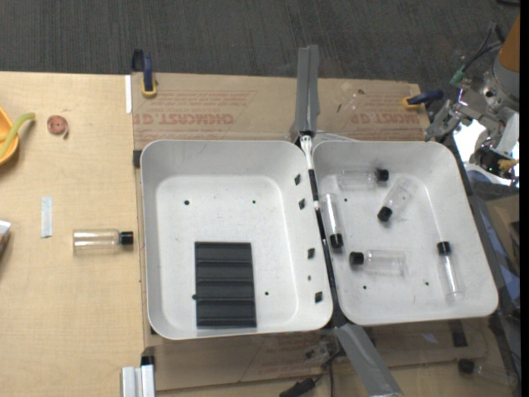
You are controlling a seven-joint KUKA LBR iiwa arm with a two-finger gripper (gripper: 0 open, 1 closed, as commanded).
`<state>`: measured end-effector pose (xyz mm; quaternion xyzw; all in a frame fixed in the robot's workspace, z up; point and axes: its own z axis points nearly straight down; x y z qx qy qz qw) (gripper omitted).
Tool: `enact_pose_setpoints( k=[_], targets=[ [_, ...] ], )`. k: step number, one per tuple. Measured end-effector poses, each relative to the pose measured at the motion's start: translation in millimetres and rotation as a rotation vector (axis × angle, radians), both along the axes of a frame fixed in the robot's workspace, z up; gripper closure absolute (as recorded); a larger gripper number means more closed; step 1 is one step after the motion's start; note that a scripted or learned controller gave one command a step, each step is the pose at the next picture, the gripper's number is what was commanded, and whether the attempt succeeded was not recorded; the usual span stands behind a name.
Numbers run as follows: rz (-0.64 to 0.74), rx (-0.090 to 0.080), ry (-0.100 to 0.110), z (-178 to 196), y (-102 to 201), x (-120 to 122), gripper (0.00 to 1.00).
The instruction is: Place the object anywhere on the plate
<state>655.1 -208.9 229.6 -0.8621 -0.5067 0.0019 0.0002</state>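
A black ribbed plate (224, 285) lies flat in the left bin (165, 172), toward its front. Several clear vials with black caps are scattered in the right bin (463, 180): one near the back (362, 177), one tilted beside it (397, 197), one along the left wall (330, 215), one at the front (382, 260) and one at the right (449, 273). My gripper (455, 118) hangs beyond the right bin's back right corner, above the bench and apart from every vial. Cables and the wrist blur its shape.
Another clear vial (99, 238) lies on the wooden bench left of the bins. A yellow item (8, 135) and a small red disc (56, 124) sit at the far left. Blue clamps (142, 69) (421, 99) hold the cardboard. A grey bar (307, 89) runs between the bins.
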Motion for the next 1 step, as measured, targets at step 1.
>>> enact_pose_setpoints(
  k=[1],
  targets=[
    [-0.02,0.0,-0.001,164.9,-2.7,0.8,0.0]
  ],
)
